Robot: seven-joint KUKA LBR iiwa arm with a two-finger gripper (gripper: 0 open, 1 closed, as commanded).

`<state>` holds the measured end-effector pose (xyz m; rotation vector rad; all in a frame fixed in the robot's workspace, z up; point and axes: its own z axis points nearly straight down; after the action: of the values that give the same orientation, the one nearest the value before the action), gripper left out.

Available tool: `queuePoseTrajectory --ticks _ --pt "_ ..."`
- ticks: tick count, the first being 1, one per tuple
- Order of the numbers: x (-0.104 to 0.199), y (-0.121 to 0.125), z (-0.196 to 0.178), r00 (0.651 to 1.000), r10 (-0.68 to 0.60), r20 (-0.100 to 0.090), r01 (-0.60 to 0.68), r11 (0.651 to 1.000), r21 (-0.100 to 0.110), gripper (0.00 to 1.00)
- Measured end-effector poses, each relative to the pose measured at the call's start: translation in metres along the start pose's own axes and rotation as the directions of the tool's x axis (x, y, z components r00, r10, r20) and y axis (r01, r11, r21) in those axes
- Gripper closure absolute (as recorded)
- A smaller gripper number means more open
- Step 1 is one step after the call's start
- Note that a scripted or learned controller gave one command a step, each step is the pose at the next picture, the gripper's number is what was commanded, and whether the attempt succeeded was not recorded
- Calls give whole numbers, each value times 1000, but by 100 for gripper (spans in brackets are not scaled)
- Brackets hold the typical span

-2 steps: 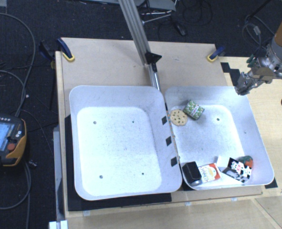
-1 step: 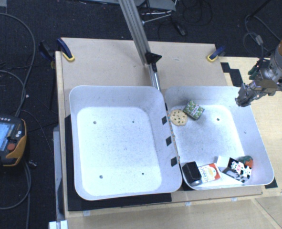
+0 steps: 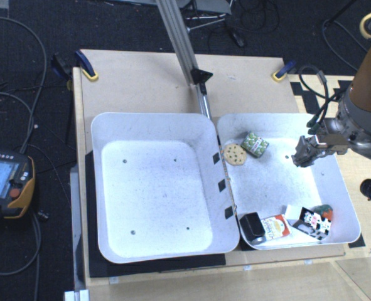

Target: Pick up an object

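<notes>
camera view: gripper (image 3: pixel 302 153) hovers near right bin (image 3: pixel 336 174) far edge.

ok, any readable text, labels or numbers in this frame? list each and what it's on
None can be read.
Orange and white packet in the right bin: printing on it, too blurred to read.
Black and white item beside it: patterned, no legible text.
Green patterned block: no legible words.
Handheld pendant at far left: lit screen, content too small to read.
</notes>
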<state>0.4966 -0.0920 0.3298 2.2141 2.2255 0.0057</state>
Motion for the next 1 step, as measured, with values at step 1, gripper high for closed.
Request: queuePoseTrajectory --ticks 1 --pt "-113 23 -107 1000 11 4 -11 1000 -1 100"
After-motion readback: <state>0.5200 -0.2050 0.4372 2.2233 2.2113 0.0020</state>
